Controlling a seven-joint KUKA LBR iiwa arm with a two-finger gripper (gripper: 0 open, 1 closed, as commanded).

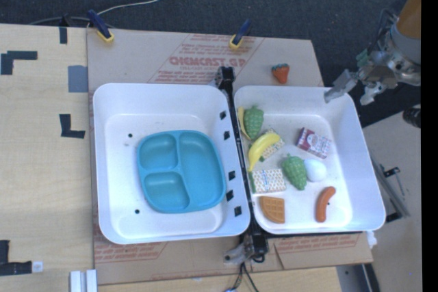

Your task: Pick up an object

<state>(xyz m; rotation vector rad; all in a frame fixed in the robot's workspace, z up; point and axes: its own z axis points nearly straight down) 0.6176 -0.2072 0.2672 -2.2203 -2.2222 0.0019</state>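
Red carton (313,143) in right bin (356,147) | claw (350,88) up-right, apart, spread open, holding nothing

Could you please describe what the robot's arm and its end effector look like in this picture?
At the picture's right edge, the arm shows an orange-tan section above a grey wrist. Below it, the end effector is a compact grey metal assembly with pale, light-grey finger pieces, one of them a flat slanted blade reaching toward the right bin's corner. Fine markings and cables are too small to make out.
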